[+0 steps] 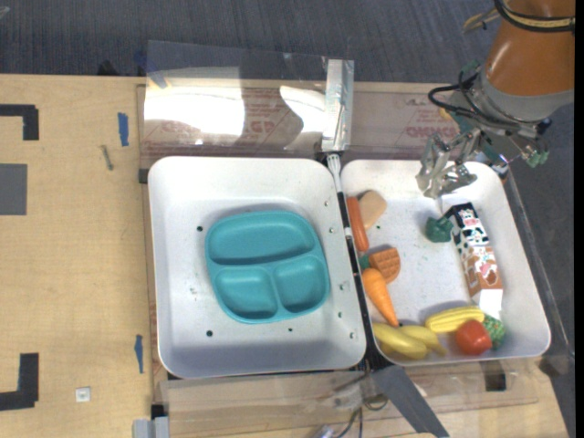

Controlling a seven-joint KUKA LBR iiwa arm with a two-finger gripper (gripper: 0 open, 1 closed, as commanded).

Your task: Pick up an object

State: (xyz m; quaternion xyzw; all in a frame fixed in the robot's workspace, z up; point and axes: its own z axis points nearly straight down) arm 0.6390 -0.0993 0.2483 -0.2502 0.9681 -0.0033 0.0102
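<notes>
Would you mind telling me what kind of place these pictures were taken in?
Probably a robotics lab bench for grasping trials: a grey and orange arm hangs over two white bins, one holding toy food like a carrot, the other a teal divided plate.

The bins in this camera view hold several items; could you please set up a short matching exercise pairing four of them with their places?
Things:
1. teal divided plate
2. tomato
3. carton
4. carrot

Places:
A. right bin's near right corner
B. along the right bin's right wall
C. middle of the left bin
D. by the right bin's left wall

Pairs: 1-C, 2-A, 3-B, 4-D
</notes>
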